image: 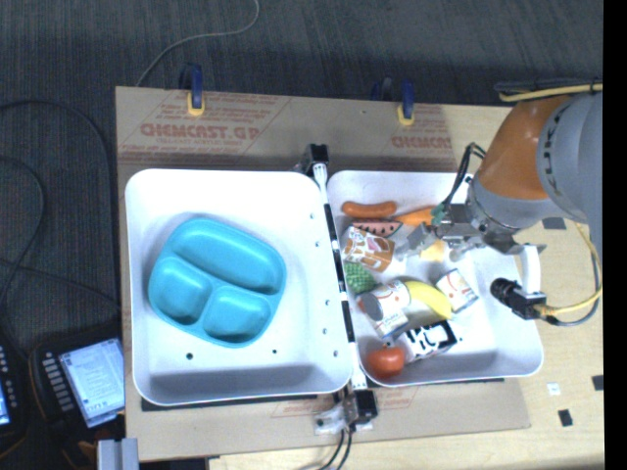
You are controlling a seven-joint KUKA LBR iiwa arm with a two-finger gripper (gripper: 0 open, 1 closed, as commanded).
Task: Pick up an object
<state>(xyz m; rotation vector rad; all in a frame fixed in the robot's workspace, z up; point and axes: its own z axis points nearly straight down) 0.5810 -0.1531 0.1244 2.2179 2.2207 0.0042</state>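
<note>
Several toys in right bin [509, 360], banana [428, 298] just below gripper [453, 238] — grip state unclear

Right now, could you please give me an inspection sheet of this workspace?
Surface: brown board bearing two white bins, left bin and right bin.
Job's things: right bin holds a sausage, banana, tomato and small packets, crowded together.
Clutter: blue divided tray in the left bin.
Grippers: gripper over the right bin's upper part; nothing seen held.
Cables: yellow cable by the arm; black cords on the floor at left.
Surroundings: dark carpet; blue clamps on the board's far edge.
</note>
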